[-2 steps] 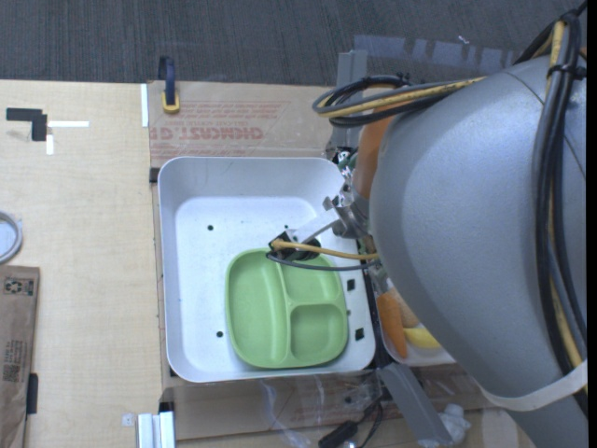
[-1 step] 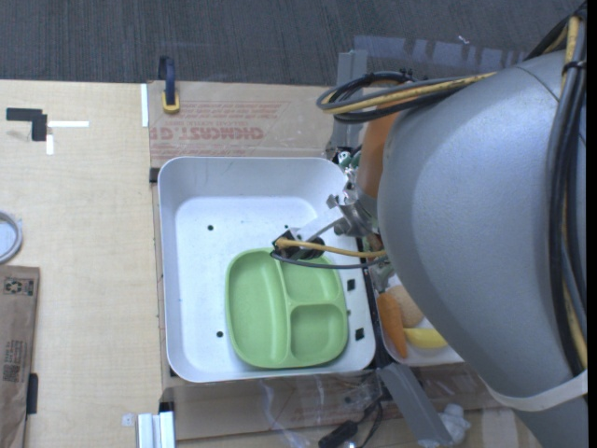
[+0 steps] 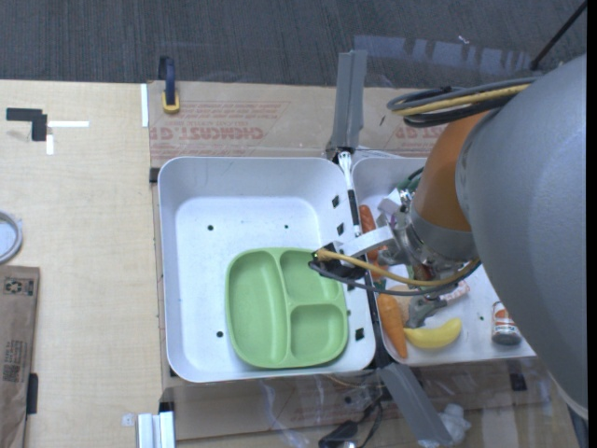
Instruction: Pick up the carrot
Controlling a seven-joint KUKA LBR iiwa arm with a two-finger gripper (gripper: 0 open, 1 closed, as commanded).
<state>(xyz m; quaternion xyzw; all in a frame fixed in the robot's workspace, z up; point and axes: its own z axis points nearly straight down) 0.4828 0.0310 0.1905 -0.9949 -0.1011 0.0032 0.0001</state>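
The carrot is an orange tapered piece lying in the right bin near its front left corner, close against the wall between the two bins. My gripper hangs below the orange wrist band, low over the right bin, just above and to the right of the carrot's upper end. The wrist and its cables hide most of the gripper, and nothing shows in its hold.
A yellow banana lies right beside the carrot. A small bottle stands further right, and a red item lies near the divider. The left bin holds a green divided plate. A yellow-black cable reaches over the divider.
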